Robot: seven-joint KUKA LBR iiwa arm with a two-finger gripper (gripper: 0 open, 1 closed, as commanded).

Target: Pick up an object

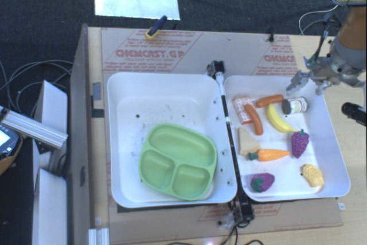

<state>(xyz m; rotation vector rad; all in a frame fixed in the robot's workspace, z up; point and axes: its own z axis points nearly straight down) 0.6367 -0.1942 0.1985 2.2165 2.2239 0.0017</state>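
A: Gripper (309, 81) was seen above the right bin's (338, 146) far edge; finger state could not be told.

B: The small jar (296, 105) was located just below it, beside the banana (278, 119).

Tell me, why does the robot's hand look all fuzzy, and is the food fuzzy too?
In the camera view the gripper at the right bin's far edge looks smeared and soft, likely motion blur; the banana, carrot and green tray look sharper, though the whole picture is a bit grainy; light is even, with only faint shadows under the food.
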